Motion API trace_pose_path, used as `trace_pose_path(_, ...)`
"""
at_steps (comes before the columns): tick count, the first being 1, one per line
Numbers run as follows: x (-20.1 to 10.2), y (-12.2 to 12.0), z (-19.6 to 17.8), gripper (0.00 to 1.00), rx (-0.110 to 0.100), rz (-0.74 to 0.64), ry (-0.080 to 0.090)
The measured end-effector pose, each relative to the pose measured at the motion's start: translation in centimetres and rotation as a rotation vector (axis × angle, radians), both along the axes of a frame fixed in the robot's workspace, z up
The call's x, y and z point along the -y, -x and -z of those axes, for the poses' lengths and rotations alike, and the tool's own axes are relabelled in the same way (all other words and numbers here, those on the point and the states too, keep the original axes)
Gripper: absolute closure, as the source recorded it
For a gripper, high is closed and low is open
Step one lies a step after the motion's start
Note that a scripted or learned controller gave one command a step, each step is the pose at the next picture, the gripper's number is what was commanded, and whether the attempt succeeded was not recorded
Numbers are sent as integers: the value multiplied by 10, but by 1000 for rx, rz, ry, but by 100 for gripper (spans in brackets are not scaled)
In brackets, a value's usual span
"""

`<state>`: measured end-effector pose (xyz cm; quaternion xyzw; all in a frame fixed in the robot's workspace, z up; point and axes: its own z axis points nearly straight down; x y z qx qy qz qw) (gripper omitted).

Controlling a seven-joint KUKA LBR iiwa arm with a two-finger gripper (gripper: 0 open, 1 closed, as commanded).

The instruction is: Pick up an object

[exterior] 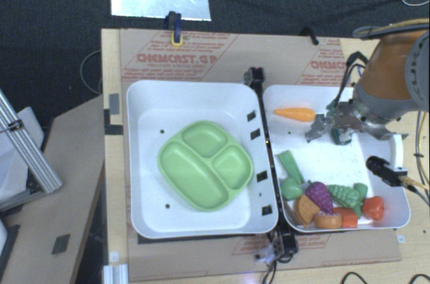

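While my gripper point(327, 130) hangs open and holds nothing just beside the carrot point(294, 114), the pick is not yet done.

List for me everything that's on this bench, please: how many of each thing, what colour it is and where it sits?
bins: 2, white, side by side on the bench; left bin, right bin
divided plate: 1, light green, middle of the left bin
carrot: 1, orange, alone at the far end of the right bin
toy foods: a pile too jumbled to count, green, purple, orange and red, near end of the right bin
board: 1, brown with red print, under both bins
clamp: 1, blue and yellow, far edge of the board
arm: 1, grey and orange, reaching in from the right
gripper: 1, dark grey, over the right bin, just beside the carrot
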<state>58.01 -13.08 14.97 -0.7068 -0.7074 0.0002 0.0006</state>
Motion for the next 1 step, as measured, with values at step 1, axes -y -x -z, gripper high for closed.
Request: trace_pose_path(1,-7,2,44,0,0,-1,0)
